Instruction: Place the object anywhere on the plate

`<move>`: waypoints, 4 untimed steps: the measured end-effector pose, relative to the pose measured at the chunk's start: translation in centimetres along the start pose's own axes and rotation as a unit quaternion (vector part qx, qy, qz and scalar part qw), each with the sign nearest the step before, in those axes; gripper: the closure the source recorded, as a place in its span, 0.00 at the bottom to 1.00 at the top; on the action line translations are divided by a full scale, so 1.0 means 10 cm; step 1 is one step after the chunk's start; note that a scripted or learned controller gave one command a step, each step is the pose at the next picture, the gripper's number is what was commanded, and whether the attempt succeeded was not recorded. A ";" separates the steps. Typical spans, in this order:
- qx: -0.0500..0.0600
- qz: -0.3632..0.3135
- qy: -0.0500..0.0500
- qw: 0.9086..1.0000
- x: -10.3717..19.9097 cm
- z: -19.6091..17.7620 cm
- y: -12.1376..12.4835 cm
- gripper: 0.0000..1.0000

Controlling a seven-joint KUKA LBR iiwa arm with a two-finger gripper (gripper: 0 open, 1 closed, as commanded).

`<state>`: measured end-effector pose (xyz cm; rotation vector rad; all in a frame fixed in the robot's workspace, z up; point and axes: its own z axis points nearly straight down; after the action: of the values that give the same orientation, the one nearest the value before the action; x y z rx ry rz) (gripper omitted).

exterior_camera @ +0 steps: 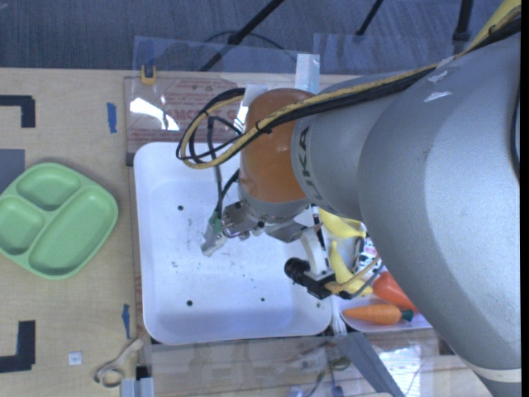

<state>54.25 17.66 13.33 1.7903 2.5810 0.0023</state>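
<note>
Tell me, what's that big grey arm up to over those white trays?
The grey arm reaches in from the right, and its gripper is low over the left white bin. I can't tell whether it has anything. Its job is to put an object on the green plate, which sits on the bench left of the bins with nothing on it. Orange, carrot-like objects lie in the right-hand bin, partly hidden by the arm.

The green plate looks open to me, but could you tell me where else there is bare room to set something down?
All three compartments of the green plate are bare, as is the wooden bench around it. The white bin has bare floor along its left and near walls. It is crowded at the right, where the tool, the arm and the carrot sit.
</note>
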 end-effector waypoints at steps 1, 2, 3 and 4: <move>-0.005 0.043 0.000 0.999 0.04 0.44 0.78 0.00; -0.007 0.042 0.000 0.999 0.06 0.32 0.80 1.00; -0.008 -0.208 -0.001 0.978 0.41 0.42 0.13 1.00; 0.000 -0.329 0.001 0.944 0.53 0.38 -0.48 1.00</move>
<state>47.88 20.89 9.50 0.8423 3.0281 0.0031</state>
